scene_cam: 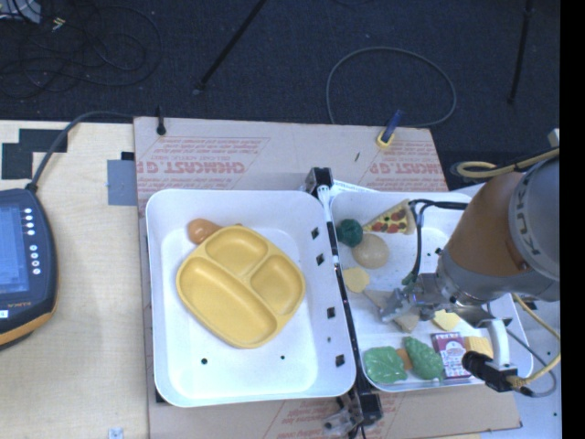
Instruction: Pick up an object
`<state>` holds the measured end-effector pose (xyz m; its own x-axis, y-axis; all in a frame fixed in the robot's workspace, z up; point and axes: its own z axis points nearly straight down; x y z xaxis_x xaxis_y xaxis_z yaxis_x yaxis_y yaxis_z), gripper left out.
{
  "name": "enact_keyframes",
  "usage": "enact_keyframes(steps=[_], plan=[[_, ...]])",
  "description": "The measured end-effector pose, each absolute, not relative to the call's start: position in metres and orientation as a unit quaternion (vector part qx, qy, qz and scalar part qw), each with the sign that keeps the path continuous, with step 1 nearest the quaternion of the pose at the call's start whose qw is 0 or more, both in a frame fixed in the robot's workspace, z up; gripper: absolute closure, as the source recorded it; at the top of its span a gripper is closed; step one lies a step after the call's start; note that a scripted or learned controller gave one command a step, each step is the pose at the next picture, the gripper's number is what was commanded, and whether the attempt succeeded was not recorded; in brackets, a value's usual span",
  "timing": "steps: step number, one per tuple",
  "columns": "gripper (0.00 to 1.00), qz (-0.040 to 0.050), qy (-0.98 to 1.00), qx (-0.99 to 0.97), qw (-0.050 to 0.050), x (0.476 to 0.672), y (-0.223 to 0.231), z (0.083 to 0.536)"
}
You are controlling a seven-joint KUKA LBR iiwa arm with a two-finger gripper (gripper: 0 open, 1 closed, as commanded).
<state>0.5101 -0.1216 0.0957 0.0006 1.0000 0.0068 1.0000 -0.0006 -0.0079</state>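
Low in the right bin (512, 210) I see the jaws (398, 305) among small food items, grip state unreadable, a beige piece (355, 279) at their 10 o'clock.

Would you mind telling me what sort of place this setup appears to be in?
Probably a robotics lab bench for grasping trials. A robot arm reaches into a white bin of toy food, a teach pendant lies at the left, and cables trail over the dark floor behind.
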Motion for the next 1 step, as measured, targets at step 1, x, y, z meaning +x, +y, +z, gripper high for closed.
enact_keyframes(steps=[1], plan=[[1.0,-0.0029,-0.711,-0.704,-0.001,0.5556,-0.038,0.191]])
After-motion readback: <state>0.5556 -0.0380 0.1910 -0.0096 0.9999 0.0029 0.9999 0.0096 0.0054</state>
